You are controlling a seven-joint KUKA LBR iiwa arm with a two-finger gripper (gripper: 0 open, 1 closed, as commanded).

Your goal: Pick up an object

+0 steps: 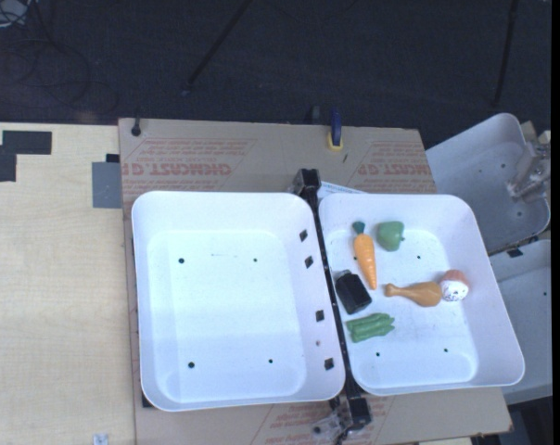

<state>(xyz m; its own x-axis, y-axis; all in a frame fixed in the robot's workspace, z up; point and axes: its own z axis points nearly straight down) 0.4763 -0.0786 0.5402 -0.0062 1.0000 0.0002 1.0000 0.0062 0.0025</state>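
Right bin (489,346), nearest first: green pod (368,326) lies free and is judged the easiest pick; black block (352,292) sits close to the bin wall; drumstick (419,293), carrot (364,260) and green pepper (389,235) follow; a vertical descent across the pod's short width is advised; gripper (530,170) is parked well apart, its opening cannot be told.

We see two white bins, the left bin (159,248) and the right bin (484,341), each dotted with small dark holes. In the right one lie an orange carrot (365,260) with a dark green top, a green pepper (389,235), a black block (352,293), a green pod (370,326) and a tan drumstick (417,293). The surface (48,295) is pale wood grain; the cardboard (224,160) is brown with red print.
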